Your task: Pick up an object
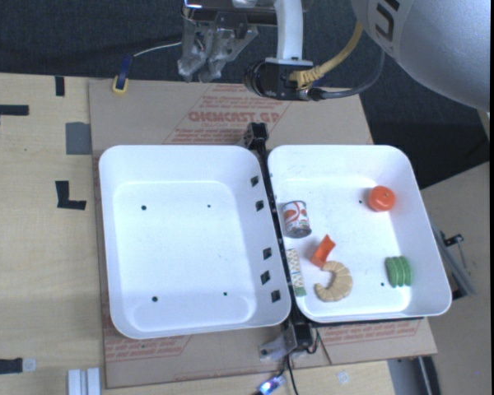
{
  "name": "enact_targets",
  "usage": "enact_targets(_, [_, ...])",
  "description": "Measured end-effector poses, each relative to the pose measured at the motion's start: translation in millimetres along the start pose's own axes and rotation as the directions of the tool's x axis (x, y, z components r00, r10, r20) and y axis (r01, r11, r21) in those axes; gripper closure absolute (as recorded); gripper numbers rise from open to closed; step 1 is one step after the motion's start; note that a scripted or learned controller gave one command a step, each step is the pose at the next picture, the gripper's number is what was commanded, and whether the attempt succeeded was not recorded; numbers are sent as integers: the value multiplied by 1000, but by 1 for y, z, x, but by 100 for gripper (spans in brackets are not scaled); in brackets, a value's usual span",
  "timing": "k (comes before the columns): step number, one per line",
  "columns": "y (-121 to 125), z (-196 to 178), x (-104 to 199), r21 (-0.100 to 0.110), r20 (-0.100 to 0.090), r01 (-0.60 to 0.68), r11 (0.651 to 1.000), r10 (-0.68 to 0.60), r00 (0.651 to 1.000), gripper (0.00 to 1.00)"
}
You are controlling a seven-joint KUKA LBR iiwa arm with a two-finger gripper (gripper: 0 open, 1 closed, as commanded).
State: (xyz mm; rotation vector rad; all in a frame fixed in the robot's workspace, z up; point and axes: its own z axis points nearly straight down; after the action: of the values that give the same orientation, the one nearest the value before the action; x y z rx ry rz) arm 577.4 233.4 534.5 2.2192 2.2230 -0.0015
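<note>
Camera view: two shallow white bins sit side by side on a brown cardboard sheet (pixel 230 118) on the wooden bench (pixel 33 220). The left bin (pixel 119 171) shows bare floor with four small dark dots.

The right bin (pixel 412 179) holds all the objects:
- small can (pixel 296 219) with red and white label, lying against the left wall, near the divide between the bins
- orange-red wedge piece (pixel 323 249) just below and right of the can
- tan croissant-shaped item (pixel 335 283), curled, near the front wall, just below the wedge
- narrow patterned strip or bar (pixel 294 271) lying along the left wall, left of the croissant
- orange round fruit (pixel 381 198) toward the right wall, well apart from the can
- green ridged item (pixel 398 271) near the right front corner

None of the objects touches the gripper.

The gripper (pixel 206 56) is at the top of the view, above the cardboard and behind the bins, well apart from both. Fingers point down with nothing visible between them; the blur makes it impossible to tell whether they are spread or closed. The grey arm body (pixel 428 23) fills the upper right corner, with a yellow cable (pixel 333 60) and black cables looping under the wrist.

A yellow and blue small item (pixel 122 81) lies at the cardboard's far left corner.
</note>
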Motion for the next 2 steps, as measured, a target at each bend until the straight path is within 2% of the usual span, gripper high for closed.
enact_targets(1, [11, 0, -8, 0, 0, -1, 1000, 1, 1000, 100])
enact_targets(2, [19, 0, 0, 0, 0, 0, 1000, 0, 1000, 100])
